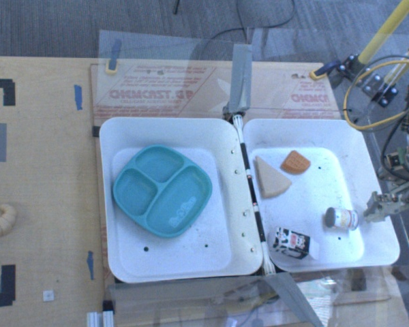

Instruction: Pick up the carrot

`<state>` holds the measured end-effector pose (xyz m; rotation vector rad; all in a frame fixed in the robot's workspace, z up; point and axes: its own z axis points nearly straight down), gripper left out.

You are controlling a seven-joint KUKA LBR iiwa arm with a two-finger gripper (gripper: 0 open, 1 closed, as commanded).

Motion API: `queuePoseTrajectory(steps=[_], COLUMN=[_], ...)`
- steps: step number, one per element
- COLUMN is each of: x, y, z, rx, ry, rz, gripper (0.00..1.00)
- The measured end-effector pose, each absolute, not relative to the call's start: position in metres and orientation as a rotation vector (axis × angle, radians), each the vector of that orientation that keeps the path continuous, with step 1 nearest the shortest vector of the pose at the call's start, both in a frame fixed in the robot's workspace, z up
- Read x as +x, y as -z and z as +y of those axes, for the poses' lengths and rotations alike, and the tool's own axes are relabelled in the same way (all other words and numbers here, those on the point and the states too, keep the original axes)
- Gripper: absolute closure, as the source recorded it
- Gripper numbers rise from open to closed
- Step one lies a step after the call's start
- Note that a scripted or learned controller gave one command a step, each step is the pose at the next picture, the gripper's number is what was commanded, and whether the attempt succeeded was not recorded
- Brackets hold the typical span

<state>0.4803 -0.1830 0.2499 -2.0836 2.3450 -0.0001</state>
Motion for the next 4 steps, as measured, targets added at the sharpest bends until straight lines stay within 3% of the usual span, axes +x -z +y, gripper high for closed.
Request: queuePoseTrajectory(steps=[1,2,3,4], x=[0.54,0.509,0.552,0.505], y=[-0.21,-0.243,-0.23,-0.219], z=[-0.126,-0.177,-0.124,-0.139], rx=[-2.633,-2.718,-2.812,-3.016], ry=[-0.003,-0.002,-0.003,-0.008], rz=[1.705,1.566,1.39,0.869], gripper=[1.0,1.0,1.0,1.0])
